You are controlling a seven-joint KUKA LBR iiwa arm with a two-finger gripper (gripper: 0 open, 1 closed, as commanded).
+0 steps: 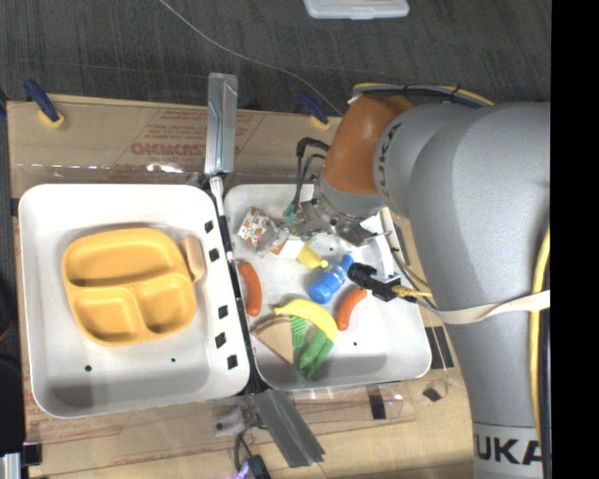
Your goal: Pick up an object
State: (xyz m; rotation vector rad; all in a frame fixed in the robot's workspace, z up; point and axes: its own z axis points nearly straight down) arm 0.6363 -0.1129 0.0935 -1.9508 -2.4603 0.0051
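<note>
Hovering low over the far part of the right bin (402, 360), the gripper (314, 222), whose grip state I cannot tell, sits just beyond the small yellow block (312, 253), with the blue toy bottle (327, 281) nearer the bin's middle.

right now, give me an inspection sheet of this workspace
surface: two white bins side by side, left bin, right bin, on a cardboard-covered bench
job's things: right bin holds a banana, blue bottle, two sausages, green toy, wrapper
clutter: yellow tray in left bin
gripper: gripper low over the right bin's back; finger state cannot be told
cables: black cables at the wrist; thin cable behind
surroundings: blue clamps; clear lid
</note>
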